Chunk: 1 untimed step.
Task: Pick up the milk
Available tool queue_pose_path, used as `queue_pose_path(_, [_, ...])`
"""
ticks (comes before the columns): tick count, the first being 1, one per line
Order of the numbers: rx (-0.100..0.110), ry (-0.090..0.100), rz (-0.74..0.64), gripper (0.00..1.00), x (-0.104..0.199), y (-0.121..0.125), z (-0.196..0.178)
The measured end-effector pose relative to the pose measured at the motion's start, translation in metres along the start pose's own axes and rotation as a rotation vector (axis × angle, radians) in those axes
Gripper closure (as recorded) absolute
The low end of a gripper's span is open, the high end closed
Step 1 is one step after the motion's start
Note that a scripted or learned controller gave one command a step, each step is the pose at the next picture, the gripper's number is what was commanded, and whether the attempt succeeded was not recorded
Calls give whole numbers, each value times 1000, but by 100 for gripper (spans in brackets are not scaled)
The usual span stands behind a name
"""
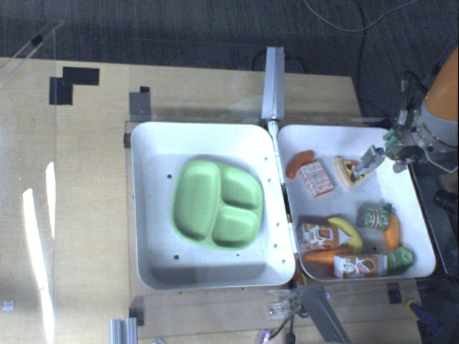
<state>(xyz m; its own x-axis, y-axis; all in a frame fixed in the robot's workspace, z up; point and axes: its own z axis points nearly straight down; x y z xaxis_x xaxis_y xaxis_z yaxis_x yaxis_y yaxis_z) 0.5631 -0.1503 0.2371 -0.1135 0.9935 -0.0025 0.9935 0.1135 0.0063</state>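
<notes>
A small white carton with red print, which I take for the milk (316,178), lies flat in the upper left part of the right bin (423,224). My gripper (370,161) reaches in from the right, over the bin's upper right area. It hangs just above a pizza slice toy (348,170), roughly a carton's length to the right of the milk. Nothing shows in its grasp.
A sausage (300,162) lies beside the milk. Nearer the front are a can (373,217), a banana (346,231), an orange carton (314,235), carrots (327,258), a brown carton (358,266) and a green item (401,256). The left bin (150,213) holds a green divided tray (216,203).
</notes>
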Motion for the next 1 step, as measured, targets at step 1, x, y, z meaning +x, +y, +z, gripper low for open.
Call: queue_pose_path(1, [1,1,75,0,22,-12,17])
